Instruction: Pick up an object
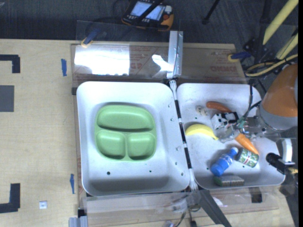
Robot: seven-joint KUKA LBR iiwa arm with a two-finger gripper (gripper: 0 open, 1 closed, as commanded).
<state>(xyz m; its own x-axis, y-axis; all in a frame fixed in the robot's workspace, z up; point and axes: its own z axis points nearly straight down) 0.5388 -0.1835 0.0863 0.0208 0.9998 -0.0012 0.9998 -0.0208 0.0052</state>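
The right bin (265, 176) holds several objects. A yellow banana (201, 130) lies at its left and a red-orange sausage (218, 106) at the back. An orange carrot (247, 143), a blue bottle (223, 162), a green can (247, 158) and a flat grey bar (228, 179) lie toward the front. My gripper (227, 126) reaches in from the right and hangs low over the middle of this bin, just right of the banana and left of the carrot. It hides whatever lies directly beneath it.
The left bin (90, 103) holds a green divided tray (125, 130). A small beige piece (202, 110) lies beside the sausage. The arm's orange band (284, 96) and cables stand over the right bin's right edge. A metal divider (175, 56) rises behind the bins.
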